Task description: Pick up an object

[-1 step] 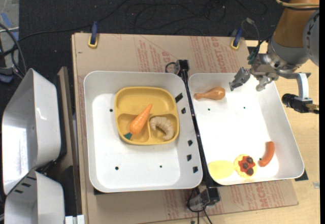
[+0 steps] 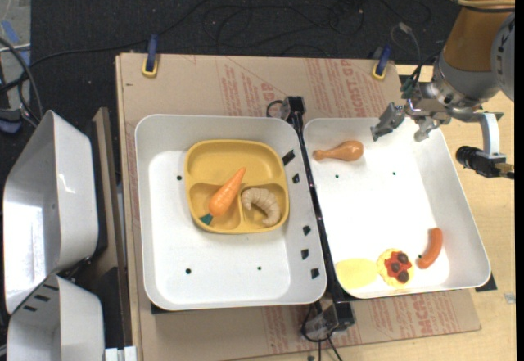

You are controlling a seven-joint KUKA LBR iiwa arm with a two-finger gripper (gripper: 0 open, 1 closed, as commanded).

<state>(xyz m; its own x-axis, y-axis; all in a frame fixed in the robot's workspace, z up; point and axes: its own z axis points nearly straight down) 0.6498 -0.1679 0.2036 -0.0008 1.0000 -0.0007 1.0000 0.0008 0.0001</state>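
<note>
Tan plastic drumstick [image 2: 339,152] at 9 o'clock of my pincer [image 2: 404,123], which hangs spread & empty: prob light, stiff, slick — grab across fat end.

From my station I see the arm [image 2: 479,24] reaching in from the right, its orange band uppermost (grey wrist just below it). My gripper [image 2: 405,127] points down and leftward, fingers spread apart with nothing between them.

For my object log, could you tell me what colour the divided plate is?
The divided plate is yellow, seen in the camera view.
</note>
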